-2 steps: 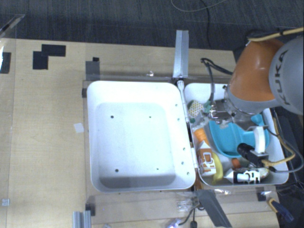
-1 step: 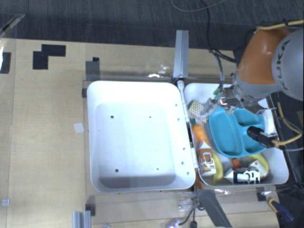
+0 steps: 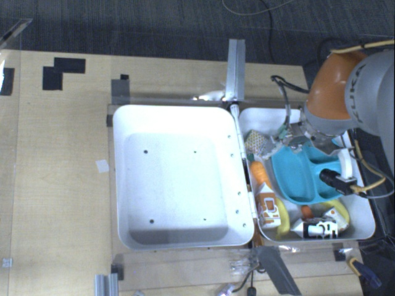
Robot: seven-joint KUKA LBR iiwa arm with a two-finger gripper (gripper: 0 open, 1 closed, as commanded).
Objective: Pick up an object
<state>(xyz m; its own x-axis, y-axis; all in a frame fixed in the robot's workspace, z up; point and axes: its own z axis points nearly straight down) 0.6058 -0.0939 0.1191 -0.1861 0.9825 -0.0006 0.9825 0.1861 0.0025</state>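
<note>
Gripper (image 3: pixel 295 142) low in right bin (image 3: pixel 369 226); fingers' state unreadable; arm (image 3: pixel 364 91) hides blue dish (image 3: pixel 299 177) edge

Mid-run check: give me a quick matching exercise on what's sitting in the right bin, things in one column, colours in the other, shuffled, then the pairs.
Things:
1. dish
2. carrot
3. banana
4. bottle

Colours:
A. yellow
B. white with a black label
C. blue
D. orange

Pairs: 1-C, 2-D, 3-A, 4-B

All four lie in the right bin; the carrot is against its left wall, and the banana and bottle are near its front edge.
</note>
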